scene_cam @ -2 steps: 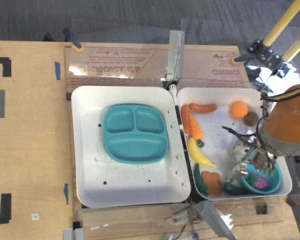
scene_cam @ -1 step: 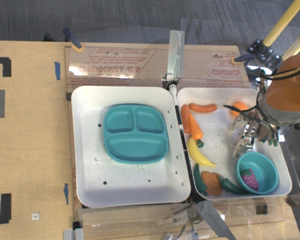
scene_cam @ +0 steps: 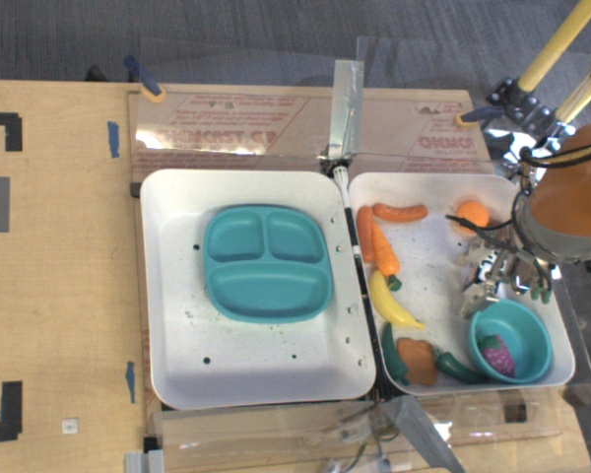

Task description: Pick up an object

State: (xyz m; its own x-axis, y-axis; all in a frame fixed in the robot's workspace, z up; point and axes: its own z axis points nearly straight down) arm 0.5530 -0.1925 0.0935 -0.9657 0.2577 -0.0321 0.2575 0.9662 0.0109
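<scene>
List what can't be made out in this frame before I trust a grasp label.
- Gripper, camera view: small, cluttered metal; the wrist above masks it, so contact with anything is unclear.
- Teal bowl: a purple item inside, too small to identify.
- Brown toy and dark green pieces at the right bin's front edge: overlapping, shapes unclear.
- Arm: cut off by the right edge.

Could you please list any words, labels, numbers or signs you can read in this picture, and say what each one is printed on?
Nothing can be read for certain.
Red print on the left clear panel behind the bins: too blurred and glared to read.
Red print on the right clear panel: appears upside down, too blurred to read.
Small square mark on the wooden bench: too small to read.
The teal divided plate and teal bowl bear no text.
</scene>
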